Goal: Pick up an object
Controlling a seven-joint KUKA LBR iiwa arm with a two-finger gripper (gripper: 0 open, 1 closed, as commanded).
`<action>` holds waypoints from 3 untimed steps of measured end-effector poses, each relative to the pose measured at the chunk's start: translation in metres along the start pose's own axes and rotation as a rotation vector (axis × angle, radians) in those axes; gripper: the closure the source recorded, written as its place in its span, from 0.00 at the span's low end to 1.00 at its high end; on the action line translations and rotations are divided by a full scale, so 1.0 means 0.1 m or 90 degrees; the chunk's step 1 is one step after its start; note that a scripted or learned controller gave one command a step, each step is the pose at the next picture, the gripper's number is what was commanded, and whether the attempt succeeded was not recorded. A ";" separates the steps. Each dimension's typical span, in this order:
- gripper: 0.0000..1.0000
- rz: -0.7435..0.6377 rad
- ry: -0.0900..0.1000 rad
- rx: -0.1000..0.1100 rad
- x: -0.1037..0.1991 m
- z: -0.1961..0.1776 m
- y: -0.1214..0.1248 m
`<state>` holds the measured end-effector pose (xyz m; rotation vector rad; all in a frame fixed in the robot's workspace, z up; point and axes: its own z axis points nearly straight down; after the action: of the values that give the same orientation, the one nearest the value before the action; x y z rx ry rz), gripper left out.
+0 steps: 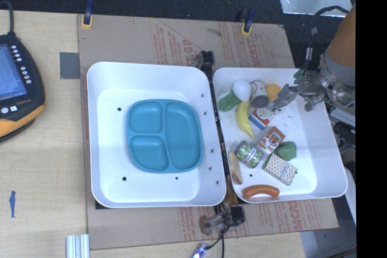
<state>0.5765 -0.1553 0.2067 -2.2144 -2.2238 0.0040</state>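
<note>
A divided plate [164, 135] lies in the left bin [100, 130]; small items crowd the right bin [314, 148].

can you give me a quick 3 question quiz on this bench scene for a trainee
1. True or false: the blue plate lies in the left bin.
2. Which item lies nearest the front rim of the right bin?
A. banana
B. hot dog
C. white egg
3. Fill in: the gripper hangs over the ____ bin.

Key
1. True. The plate has three compartments and sits in the middle of the left bin.
2. B. The hot dog lies at the front edge; the banana and egg lie further back.
3. Right. The gripper is over the back part of that bin, beside the pile of items.
</note>
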 end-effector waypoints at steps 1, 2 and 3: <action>0.00 -0.001 -0.001 -0.004 0.39 1.09 0.26; 0.00 0.000 -0.001 -0.002 0.02 0.32 0.80; 0.00 -0.001 0.000 0.001 0.19 1.16 0.61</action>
<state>0.6370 -0.1360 0.0907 -2.2123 -2.2246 0.0071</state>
